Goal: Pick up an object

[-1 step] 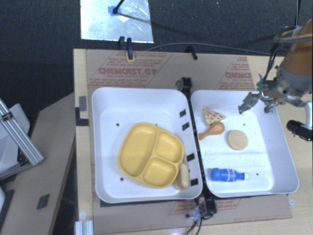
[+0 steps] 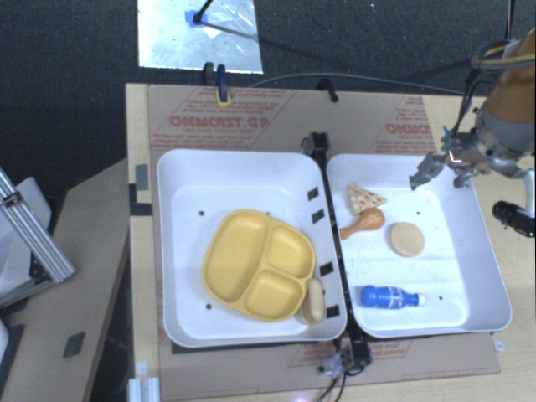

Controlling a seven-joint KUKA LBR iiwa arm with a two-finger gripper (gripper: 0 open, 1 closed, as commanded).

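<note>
Hovering over the back right corner of the right bin [image 2: 477,258], the hand [image 2: 441,172] has its two fingers spread with nothing between them. Risks from here: dropping straight down would close on bare bin floor, since nothing lies under it; aiming at the flat cracker [image 2: 364,198] could make the fingers skid over it; the round cookie [image 2: 407,239] is low and may slip out; the blue bottle [image 2: 389,296] could roll if nudged sideways. The drumstick [image 2: 363,222] touches the cracker, so a grab could push both. Cracker is nearest, forward-left of the hand; the cookie sits further toward the front, the bottle well apart near the front wall. Left bin [image 2: 184,182] holds a yellow tray [image 2: 255,262] and a bread roll [image 2: 314,301].
</note>
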